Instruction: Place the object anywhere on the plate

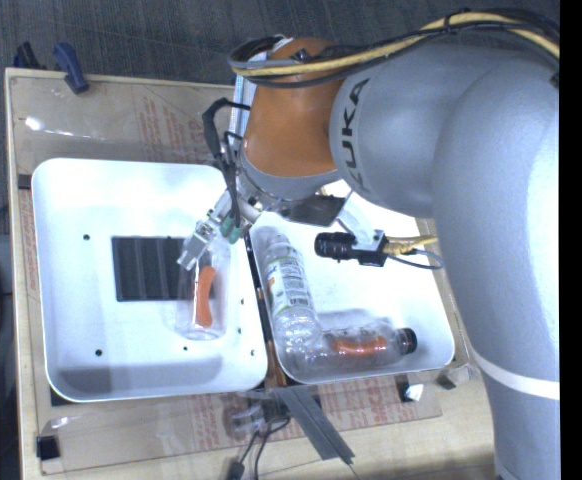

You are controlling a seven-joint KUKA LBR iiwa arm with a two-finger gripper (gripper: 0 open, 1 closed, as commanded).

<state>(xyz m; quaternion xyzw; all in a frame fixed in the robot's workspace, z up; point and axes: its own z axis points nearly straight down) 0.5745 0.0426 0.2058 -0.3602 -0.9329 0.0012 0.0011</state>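
End effector (203,246) over left bin (71,198), just right of black plate (149,268). Clear plastic bottle with orange insert (203,303) hangs at fingertips, upright-ish, just beyond plate's right edge, not on plate; whether fingers actually clamp it, cannot tell. Right of plate, past bin divider, right bin (441,343) holds two clear bottles: one (289,286) lying lengthwise, another (356,343) lying across near front wall. Table (151,108) carries both bins.

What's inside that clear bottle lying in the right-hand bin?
The lying clear bottle holds something orange-red; what it is, I cannot tell. A second bottle overlaps its end.
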